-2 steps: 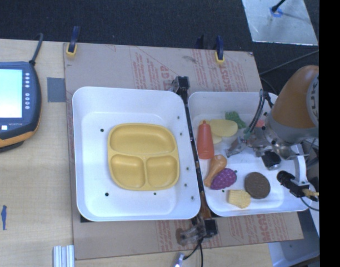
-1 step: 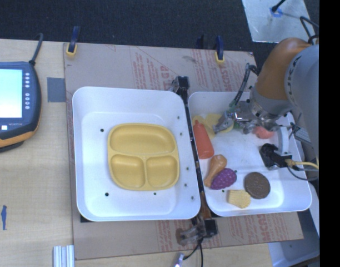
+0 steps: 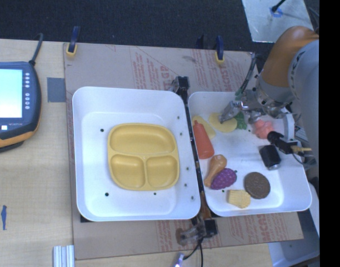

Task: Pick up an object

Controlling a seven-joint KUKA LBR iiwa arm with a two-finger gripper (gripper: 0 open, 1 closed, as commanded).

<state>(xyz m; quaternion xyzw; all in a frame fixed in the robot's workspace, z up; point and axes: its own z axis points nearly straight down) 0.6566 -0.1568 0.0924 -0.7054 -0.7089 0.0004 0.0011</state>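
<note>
Over the right shallow white bin [image 3: 292, 204], grey robot hand [image 3: 235, 113] above pale yellow round toy food [image 3: 224, 124], grip state unclear, sectioned yellow plastic tray [image 3: 143, 156] in left bin.

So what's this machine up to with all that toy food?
A grey robot arm reaches in from the right and has its pincer low over the right bin, near a pale yellow piece at the far end. Toy foods lie around it: an orange carrot, purple grapes, a brown cookie. The left bin holds a yellow divided tray.
</note>
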